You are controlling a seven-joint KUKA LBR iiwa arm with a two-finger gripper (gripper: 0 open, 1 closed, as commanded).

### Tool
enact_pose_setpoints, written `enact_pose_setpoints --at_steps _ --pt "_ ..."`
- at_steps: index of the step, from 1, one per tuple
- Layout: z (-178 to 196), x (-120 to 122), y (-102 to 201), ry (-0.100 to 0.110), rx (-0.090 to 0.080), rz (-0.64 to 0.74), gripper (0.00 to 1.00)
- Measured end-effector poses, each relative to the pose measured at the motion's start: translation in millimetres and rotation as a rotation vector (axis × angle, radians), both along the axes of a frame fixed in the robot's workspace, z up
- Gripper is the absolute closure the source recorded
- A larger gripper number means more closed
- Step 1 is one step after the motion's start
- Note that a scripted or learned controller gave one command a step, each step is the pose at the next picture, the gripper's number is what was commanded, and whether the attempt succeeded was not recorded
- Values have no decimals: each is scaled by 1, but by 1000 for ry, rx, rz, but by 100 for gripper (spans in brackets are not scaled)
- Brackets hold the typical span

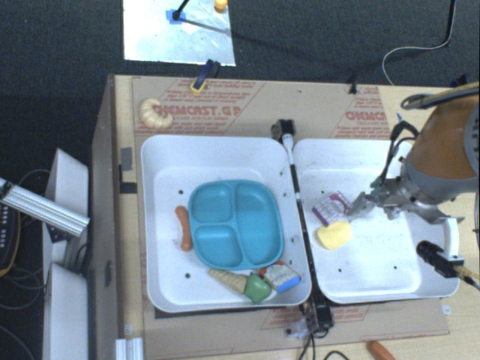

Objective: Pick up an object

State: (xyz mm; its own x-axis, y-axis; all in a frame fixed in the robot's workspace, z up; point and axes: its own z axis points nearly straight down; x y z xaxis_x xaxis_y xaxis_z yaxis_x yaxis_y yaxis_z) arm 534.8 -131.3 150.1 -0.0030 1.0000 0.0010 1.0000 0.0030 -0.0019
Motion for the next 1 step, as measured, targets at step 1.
enact_pose_setpoints --at_steps 1 --pt "-66 25 44 -2 0 0 0"
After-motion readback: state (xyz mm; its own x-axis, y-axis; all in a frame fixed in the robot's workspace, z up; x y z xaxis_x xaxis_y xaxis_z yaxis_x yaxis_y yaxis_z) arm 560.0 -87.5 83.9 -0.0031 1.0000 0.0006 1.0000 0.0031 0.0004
